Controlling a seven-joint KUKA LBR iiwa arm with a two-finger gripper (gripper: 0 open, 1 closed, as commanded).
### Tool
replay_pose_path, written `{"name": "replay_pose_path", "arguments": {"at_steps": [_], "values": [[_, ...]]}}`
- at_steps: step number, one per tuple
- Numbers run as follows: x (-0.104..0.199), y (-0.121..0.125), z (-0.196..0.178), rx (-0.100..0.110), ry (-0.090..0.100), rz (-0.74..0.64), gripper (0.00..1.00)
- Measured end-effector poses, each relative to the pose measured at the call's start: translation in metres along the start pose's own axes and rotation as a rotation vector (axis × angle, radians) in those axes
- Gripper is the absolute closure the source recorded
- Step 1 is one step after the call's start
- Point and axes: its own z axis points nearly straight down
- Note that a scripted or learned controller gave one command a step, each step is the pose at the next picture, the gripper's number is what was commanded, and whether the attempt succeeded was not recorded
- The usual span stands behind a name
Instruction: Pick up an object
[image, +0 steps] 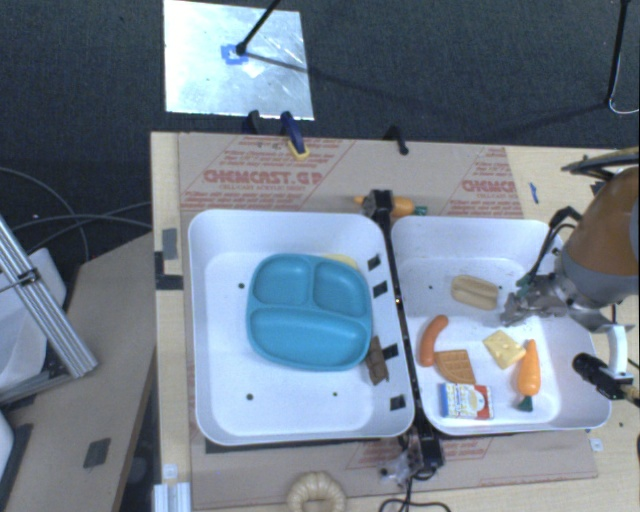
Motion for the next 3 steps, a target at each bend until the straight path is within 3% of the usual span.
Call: {"name": "replay_pose_path", "arguments": {"at_steps": [2, 3], "values": [[-0.010, -0.006, -0.122, 0.005, -0.002, -0.002, 1.00], [-0.010, -0.005, -0.126, 0.008, -0.001, -0.003, 1.00]]}}
